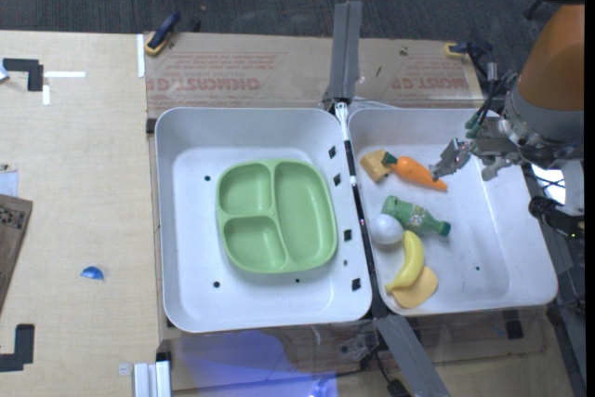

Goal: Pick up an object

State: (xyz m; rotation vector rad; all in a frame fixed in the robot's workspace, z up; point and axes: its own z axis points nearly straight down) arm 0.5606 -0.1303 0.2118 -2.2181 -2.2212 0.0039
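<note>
The right bin holds several toy foods: an orange carrot, a tan piece beside it, a green bottle, a white egg, a yellow banana and a tan slice. My gripper hangs over the upper part of that bin, just right of the carrot's tip. Its fingers stand apart, open, with nothing between them.
The left bin carries a green three-part tray. A grey divider post rises between the bins at the back. A small blue item lies on the bench at far left.
</note>
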